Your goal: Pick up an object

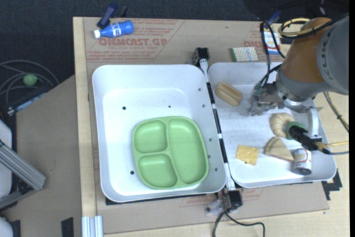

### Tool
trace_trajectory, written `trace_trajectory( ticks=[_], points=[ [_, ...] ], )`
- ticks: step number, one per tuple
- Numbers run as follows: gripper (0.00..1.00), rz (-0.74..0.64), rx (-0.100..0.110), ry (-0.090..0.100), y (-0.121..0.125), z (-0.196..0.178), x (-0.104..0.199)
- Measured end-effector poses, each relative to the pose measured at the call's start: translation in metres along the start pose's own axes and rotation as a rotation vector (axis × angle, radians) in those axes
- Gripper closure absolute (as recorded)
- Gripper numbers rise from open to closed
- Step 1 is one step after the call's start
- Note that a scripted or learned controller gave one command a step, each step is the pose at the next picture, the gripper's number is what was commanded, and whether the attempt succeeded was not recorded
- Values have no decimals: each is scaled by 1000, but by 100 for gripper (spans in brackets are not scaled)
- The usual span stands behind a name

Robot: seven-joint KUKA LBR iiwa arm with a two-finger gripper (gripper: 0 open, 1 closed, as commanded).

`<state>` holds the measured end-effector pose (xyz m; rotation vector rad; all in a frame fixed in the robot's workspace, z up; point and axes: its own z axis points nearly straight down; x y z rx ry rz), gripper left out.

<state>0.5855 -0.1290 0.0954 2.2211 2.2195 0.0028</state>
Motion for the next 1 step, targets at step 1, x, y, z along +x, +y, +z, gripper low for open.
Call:
trace_trajectory(
  ticks=[1],
  points=[
    [100,0,-1,-2,-23,-99,-27]
  ],
)
